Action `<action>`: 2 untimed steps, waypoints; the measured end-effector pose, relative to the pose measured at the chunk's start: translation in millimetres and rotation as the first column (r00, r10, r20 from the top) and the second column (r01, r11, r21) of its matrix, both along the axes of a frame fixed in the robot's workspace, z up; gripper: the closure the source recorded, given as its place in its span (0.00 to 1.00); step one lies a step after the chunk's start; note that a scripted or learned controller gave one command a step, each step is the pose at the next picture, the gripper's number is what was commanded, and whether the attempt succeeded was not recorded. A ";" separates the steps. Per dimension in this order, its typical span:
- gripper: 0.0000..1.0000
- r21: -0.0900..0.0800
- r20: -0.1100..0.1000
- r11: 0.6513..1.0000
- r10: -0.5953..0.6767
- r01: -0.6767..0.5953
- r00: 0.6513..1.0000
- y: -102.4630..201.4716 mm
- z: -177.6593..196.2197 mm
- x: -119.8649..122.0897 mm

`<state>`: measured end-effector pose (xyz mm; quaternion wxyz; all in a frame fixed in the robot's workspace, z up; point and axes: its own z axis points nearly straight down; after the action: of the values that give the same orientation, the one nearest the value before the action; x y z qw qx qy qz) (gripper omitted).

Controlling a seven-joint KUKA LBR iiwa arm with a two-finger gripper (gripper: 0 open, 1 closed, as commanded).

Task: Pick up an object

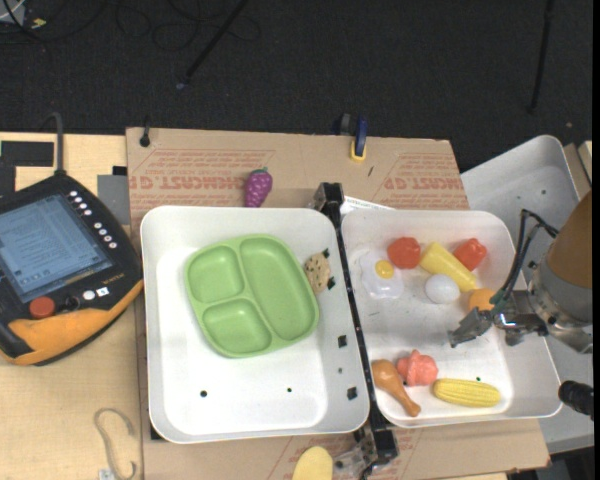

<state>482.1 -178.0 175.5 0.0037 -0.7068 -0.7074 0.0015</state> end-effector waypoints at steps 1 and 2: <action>0.00 0.000 0.002 1.000 -0.001 0.001 1.000 12.2 -54.7 1.0; 0.00 -0.002 0.006 1.000 0.000 0.000 1.000 14.3 -89.3 1.6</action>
<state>483.7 -163.7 86.1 0.0007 -0.7070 -0.7072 0.0003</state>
